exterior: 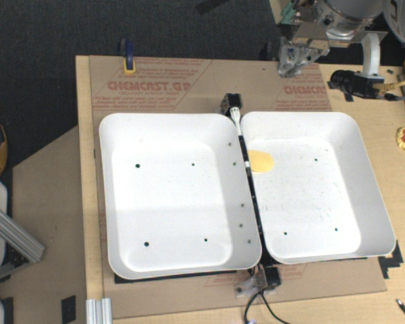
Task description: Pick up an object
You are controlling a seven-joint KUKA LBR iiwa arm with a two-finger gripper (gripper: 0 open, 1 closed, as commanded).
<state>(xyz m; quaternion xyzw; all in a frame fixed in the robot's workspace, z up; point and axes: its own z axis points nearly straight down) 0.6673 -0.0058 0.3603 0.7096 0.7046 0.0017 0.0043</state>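
A flat yellow object point(261, 161) lies in the right bin point(351, 181), close to its left wall near the divider between the bins. My gripper point(293, 64) hangs high above the bench behind the right bin's far edge, well away from the yellow object. Nothing shows between its fingers, which look close together.
The left bin point(121, 201) sits beside the right one on a brown board point(189, 79). A blue and yellow clamp point(127, 55) stands at the board's far left. Black parts point(354, 83) lie at the far right. A metal rail point(13, 235) is at the left.
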